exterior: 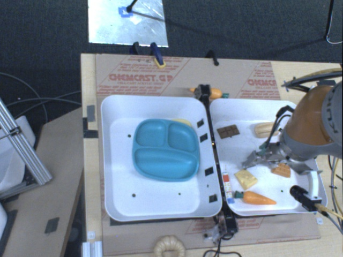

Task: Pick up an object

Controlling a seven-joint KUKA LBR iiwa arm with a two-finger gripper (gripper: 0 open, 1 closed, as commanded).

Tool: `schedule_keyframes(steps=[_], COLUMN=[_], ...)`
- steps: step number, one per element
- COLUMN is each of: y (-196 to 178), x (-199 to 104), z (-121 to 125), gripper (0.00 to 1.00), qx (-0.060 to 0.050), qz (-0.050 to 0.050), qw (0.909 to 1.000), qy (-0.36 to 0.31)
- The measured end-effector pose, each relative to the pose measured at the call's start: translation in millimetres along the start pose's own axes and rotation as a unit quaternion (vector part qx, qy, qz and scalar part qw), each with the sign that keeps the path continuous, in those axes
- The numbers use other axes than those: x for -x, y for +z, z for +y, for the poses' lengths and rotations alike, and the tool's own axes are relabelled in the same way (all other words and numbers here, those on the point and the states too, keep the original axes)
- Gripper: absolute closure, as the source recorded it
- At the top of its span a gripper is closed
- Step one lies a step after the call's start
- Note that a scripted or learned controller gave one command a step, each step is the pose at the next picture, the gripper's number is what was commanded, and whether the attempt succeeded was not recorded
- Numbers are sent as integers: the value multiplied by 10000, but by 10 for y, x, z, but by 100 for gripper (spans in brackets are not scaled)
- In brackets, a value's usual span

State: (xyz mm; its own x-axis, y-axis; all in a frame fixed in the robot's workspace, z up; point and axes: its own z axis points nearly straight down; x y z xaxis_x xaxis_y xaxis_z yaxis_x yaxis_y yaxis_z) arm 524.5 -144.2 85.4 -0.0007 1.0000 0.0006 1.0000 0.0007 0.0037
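Several small items lie in the right bin (241, 115). A brown chocolate-like bar (228, 131) and a beige roll (263, 128) sit at the back. A yellow wedge (246, 178) and an orange carrot (258, 198) lie near the front, with a small orange-brown chunk (281, 170) to their right. My gripper (256, 158) hangs low over the middle of this bin, just above and behind the yellow wedge and left of the chunk. Nothing is visibly held in it. The arm's orange band covers the bin's right side.
The left bin (115, 143) holds a blue divided plate (163, 149) with a yellow item (183, 121) peeking out behind it. A black divider with clips (210, 143) separates the bins. An orange object (215, 93) rests outside at the divider's far end.
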Motion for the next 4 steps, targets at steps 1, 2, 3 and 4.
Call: schedule_keyframes(steps=[1,2,3,4], y=[-107,-683,-1330,-1395], x=[2,102,100,100], z=[6,54,62,72], gripper=[100,100,100,100], qx=[8,17,24,-5], qz=[-3,-15,-14,-5], qw=[10000,10000,10000,10000], qy=[-3,-9,-17,-17])
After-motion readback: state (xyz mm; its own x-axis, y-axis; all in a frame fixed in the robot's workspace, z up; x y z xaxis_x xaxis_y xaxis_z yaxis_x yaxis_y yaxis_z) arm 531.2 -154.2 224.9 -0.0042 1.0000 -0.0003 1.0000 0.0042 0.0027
